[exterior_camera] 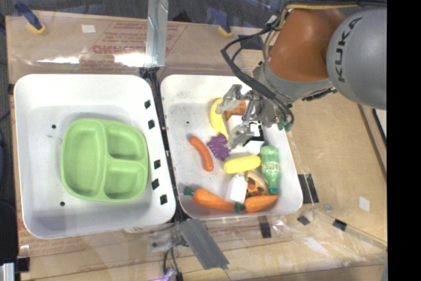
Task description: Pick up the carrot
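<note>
A: Where is the carrot [212,200] seen?

B: It is seen lying along the near wall of the right bin [175,141], its green top turned toward the left corner. A second orange piece [261,203], possibly another carrot, is seen just to its right, against the same wall.

A: And where is the gripper [241,119] placed?

B: It is held over the far part of the right bin, above a banana [218,116] and close to something orange that is partly hidden by the metal fingers. It is well apart from the carrot. Whether the fingers are parted or closed cannot be told, and nothing is clearly seen between them.

A: What else is found in that bin?

B: A red sausage [201,152] is laid near the left wall, a bunch of purple grapes [218,147] just beside it, a yellow piece [242,163] in the middle, a green bottle [270,168] toward the right wall, and a small white bottle [237,189] near the carrot.

A: And the left bin [33,108]?

B: A green divided plate [104,158] is set in it, lying flat
</note>
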